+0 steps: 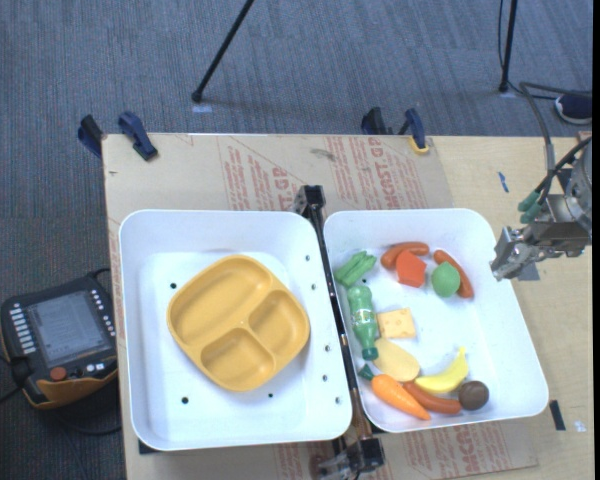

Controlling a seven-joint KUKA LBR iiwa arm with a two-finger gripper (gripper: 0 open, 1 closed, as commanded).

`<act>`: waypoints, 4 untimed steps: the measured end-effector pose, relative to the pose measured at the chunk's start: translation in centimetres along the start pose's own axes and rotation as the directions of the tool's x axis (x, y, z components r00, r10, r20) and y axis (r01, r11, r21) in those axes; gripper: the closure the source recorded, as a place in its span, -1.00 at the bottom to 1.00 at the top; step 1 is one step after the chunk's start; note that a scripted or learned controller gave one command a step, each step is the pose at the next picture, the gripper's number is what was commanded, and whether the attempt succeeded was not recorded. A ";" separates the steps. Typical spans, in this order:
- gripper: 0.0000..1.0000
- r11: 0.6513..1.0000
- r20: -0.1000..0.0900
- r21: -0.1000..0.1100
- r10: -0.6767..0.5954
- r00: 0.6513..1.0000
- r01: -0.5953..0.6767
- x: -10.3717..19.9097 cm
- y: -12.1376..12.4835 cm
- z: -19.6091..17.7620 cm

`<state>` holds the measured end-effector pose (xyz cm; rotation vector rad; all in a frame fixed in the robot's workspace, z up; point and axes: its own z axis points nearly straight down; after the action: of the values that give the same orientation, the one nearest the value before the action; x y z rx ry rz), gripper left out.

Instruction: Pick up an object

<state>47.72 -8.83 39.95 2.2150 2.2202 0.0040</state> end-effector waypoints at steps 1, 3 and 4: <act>1.00 1.000 0.001 -0.005 0.000 1.000 0.000 0.9 0.1 -8.8; 1.00 1.000 -0.001 0.003 0.001 1.000 -0.001 -3.6 -0.1 1.6; 1.00 1.000 0.000 0.002 -0.002 1.000 0.002 -3.6 0.1 0.6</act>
<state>47.80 -12.39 39.36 2.2138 2.2232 0.0021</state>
